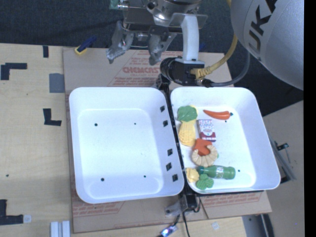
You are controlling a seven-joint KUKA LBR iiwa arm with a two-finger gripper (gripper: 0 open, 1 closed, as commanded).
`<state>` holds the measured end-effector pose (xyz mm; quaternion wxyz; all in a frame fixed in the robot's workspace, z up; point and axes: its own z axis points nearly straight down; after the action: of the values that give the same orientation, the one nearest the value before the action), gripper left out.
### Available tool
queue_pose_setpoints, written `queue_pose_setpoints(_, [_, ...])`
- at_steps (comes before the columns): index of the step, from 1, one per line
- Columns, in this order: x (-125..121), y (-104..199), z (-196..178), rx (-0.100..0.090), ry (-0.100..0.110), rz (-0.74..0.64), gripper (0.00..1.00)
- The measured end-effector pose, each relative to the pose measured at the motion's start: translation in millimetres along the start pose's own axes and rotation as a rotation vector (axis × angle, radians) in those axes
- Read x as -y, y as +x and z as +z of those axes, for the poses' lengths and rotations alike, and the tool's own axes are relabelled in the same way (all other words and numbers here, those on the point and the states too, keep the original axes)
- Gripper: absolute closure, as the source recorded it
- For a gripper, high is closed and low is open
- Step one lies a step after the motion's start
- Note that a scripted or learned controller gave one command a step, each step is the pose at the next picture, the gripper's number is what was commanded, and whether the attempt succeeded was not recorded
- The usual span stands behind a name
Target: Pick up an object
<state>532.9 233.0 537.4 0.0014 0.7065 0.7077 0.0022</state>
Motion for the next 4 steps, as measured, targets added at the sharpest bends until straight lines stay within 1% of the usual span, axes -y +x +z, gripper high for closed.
queue_pose_setpoints(1, [-26.4, -30.7, 118.7, 0.008, 0.018, 0.004, 1.00])
queue_pose_setpoints(2, [-18.8, 2.2, 1.7, -0.004, -0.005, -0.004, 1.00])
queue_pose_setpoints(3, [-11.6, -8.7, 183.8, 0.008, 0.021, 0.001, 1.00])
queue_pose_setpoints(4, [18.5, 0.8, -6.9, -0.007, -0.010, -0.003, 1.00])
